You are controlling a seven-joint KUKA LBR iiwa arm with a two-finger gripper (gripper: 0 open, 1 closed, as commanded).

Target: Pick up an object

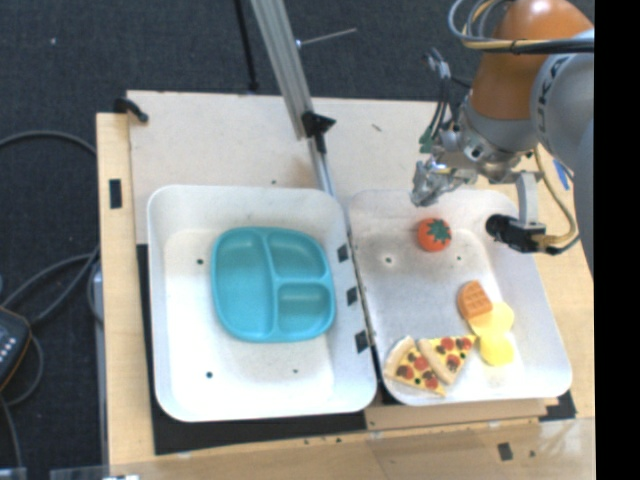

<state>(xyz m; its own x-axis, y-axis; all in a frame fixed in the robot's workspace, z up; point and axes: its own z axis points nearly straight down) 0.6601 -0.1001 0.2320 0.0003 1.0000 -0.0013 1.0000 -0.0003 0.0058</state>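
- We see our grey arm (565, 88) reaching in from the right, its orange band (515, 63) above the wrist.
- Our wrist angles down and to the left.
- Our gripper (430, 183) hangs at the arm's tip, pointing downward.

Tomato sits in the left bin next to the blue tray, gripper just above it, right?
Wrong bin. The camera view shows the tomato in the right bin, with the gripper just above it. The blue tray sits in the left bin.
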